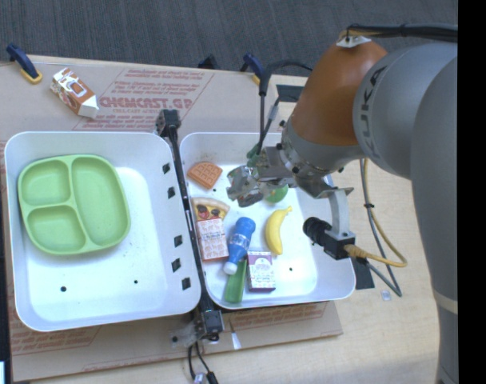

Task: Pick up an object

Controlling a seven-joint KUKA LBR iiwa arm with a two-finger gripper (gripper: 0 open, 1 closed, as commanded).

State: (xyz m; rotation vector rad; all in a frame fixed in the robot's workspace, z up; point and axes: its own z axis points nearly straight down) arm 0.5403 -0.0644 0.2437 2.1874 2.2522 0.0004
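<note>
Claw (247,184) low over the far part of the right bin (335,274), reaching in from the right. Cannot tell if open or shut, or if anything is in it.

Closest things: a green bit (278,192) just beside the claw on the arm's side, partly hidden; a cracker (205,174) just beside it on the other side. Banana (276,230) near, toward the front edge, long way running from the claw toward the front, a little slanted. Bottle (241,241) with blue cap also near, same long way, right next to the banana. Pizza slice (210,210), pink card (213,239) and small box (261,271) farther off toward the front.

Green tray (73,205) well apart, in the left bin (35,306).

Writing: red "CHEMCAST" on the cardboard (147,94) behind the bins. Words on the small box and the carton (73,93) too small to read.
</note>
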